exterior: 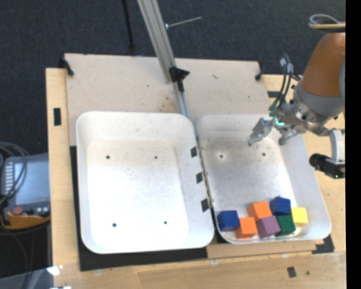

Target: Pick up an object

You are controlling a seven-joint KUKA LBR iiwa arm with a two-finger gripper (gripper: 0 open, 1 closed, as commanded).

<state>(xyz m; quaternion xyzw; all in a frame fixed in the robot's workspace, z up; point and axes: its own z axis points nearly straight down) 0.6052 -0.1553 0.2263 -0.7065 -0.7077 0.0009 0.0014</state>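
Note:
Several small coloured blocks lie clustered in the near corner of the right bin (240, 173): a blue block (228, 219), two orange blocks (260, 209) (247, 226), a purple block (268, 226), a green block (286, 224), a dark blue block (281, 206) and a yellow block (299, 215). My gripper (271, 132) hangs over the far right part of that bin, well away from the blocks. Its two fingers are spread apart, with nothing between them.
The left bin (138, 179) sits beside the right one. A slanted aluminium bar (159, 35) rises from the bench behind the bins. A handheld control unit (21, 188) with cables lies off the bench at the left.

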